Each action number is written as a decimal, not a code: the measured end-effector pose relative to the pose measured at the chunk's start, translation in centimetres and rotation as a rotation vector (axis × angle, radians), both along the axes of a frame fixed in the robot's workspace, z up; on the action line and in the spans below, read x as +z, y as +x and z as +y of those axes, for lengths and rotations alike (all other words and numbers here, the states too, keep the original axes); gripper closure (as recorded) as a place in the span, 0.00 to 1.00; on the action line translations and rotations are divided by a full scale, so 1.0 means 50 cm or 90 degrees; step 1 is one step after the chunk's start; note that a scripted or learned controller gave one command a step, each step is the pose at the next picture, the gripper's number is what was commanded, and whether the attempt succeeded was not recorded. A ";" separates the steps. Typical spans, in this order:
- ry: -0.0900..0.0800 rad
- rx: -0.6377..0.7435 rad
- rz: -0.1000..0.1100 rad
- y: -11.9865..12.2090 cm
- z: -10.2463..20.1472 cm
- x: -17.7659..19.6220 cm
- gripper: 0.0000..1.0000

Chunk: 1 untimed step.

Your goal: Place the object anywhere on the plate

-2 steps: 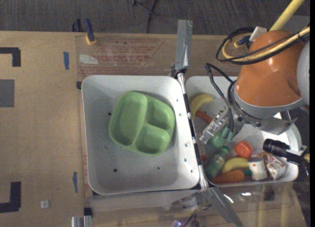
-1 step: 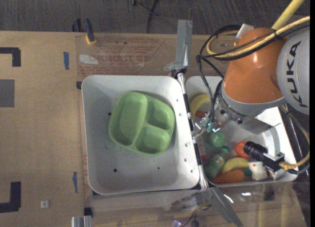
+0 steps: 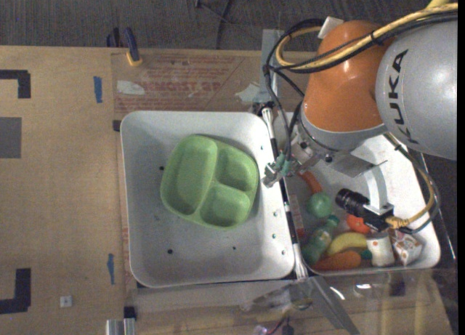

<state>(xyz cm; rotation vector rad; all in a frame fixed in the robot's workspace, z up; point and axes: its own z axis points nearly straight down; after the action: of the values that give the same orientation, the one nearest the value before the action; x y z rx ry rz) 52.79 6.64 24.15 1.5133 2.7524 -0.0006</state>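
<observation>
A green divided plate (image 3: 211,181) lies in the left white bin (image 3: 145,239), with nothing on it. My gripper (image 3: 278,166) hangs below the orange wrist band, over the rim between the two bins and just off the plate's right edge. A small greenish piece shows at its tip, but I cannot make out whether it is a held thing. Toy foods lie in the right bin (image 3: 429,253): a green ball (image 3: 318,204), a yellow banana (image 3: 347,242), an orange-red carrot (image 3: 338,260) and a green bottle (image 3: 318,237).
The arm's bulk covers the upper half of the right bin. A white cup (image 3: 381,250) and a small carton (image 3: 407,246) sit at that bin's front right. An orange stick-shaped piece (image 3: 312,181) lies near the divider. Brown board surrounds the bins on the left.
</observation>
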 end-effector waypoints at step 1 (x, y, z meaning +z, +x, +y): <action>0.000 0.023 0.002 -0.096 -0.125 -0.040 1.00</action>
<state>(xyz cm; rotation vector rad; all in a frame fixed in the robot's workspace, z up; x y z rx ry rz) 47.99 0.37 22.14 1.4644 2.7818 -0.0028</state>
